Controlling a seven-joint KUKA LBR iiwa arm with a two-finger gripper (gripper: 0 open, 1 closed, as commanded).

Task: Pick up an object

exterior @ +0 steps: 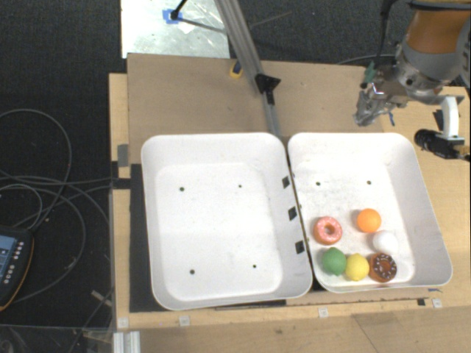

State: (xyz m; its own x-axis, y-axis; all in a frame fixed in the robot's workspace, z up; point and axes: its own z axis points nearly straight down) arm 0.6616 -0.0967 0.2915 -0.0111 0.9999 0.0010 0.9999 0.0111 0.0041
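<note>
The right bin (346, 160) holds several small items near its front: a pink frosted donut (327, 230), an orange ball (369, 220), a white ball (384, 242), a green ball (334, 260), a yellow lemon-like piece (357, 267) and a brown chocolate donut (382, 268). My gripper (367, 115) hangs above the bench just behind the right bin's far edge, well away from the items. Nothing is between its fingers.
The left bin (217, 219) sits beside the right one, joined by black clips at the shared rim. A slanted metal pole (246, 43) crosses the back of the bench. Cables and a handheld pendant (11, 263) lie on the floor at left.
</note>
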